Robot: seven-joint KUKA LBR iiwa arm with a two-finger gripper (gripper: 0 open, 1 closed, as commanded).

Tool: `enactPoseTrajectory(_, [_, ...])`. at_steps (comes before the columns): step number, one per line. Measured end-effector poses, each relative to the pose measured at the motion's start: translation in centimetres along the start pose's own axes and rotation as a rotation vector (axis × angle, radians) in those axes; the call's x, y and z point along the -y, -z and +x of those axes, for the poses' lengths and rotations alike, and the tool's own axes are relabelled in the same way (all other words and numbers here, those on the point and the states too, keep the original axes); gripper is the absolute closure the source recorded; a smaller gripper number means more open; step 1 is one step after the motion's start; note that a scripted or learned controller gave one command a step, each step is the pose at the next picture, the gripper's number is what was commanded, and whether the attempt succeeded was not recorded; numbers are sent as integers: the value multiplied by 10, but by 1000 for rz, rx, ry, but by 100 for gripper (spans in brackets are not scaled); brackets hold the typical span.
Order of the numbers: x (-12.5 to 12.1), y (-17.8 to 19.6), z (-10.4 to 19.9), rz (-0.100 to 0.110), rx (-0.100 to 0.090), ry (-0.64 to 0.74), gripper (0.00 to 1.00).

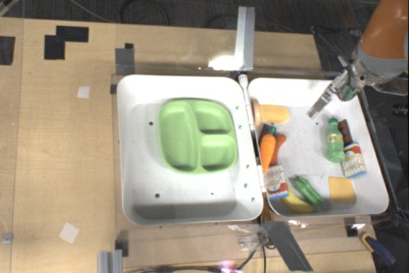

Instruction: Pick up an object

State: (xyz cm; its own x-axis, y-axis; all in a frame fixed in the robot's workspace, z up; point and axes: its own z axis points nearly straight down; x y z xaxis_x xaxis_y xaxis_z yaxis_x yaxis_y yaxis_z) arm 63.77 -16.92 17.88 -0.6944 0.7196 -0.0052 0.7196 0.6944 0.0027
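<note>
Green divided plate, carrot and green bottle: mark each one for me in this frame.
Green divided plate (192, 131): camera view, in the left bin, on the ridge between its compartments.
Carrot (267, 148): camera view, right bin's left side, mid orange body.
Green bottle (335, 141): camera view, right bin's right side, middle of its body.

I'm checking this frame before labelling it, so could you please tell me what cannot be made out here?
- End effector, camera view: too small and blurred to tell if it is open or shut.
- Carton labels: print too small to read.
- Banana: partly covered by the green vegetable.
- Arm: cut off by the right edge.
</note>
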Motion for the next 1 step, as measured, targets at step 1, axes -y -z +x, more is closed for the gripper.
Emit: enactPoseTrajectory(1, [46,-84,7,-2,2,114,0])
